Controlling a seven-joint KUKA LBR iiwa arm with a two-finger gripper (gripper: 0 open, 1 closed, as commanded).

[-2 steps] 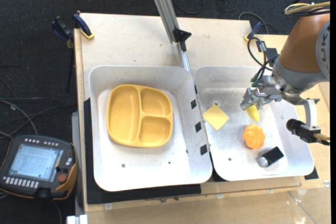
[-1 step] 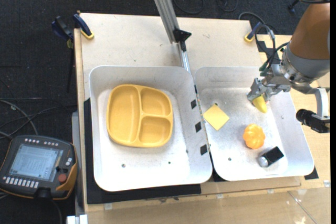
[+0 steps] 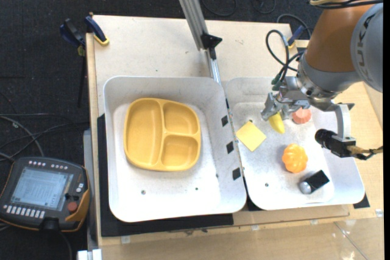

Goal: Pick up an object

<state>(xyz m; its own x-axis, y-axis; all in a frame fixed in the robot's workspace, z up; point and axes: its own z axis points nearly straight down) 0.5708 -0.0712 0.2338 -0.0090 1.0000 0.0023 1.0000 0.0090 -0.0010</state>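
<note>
In the right bin (image 3: 341, 192), my gripper (image 3: 278, 110) hangs low over the back left part. A small yellow object (image 3: 278, 124) pokes out just beneath it, and a pink object (image 3: 301, 115) lies right beside it. I cannot tell whether the yellow object is touched or gripped. A flat yellow square (image 3: 251, 136) lies to the gripper's front left. An orange lumpy object (image 3: 294, 157) sits nearer the front, and a black and silver object (image 3: 314, 182) lies in front of that.
The left bin (image 3: 116, 192) holds a yellow divided plate (image 3: 163, 133). A slanted metal bar (image 3: 192, 3) runs down to the ridge between the bins. The grey and orange arm (image 3: 341, 39) covers the right bin's back right. A teach pendant (image 3: 39, 192) lies off the bench's left.
</note>
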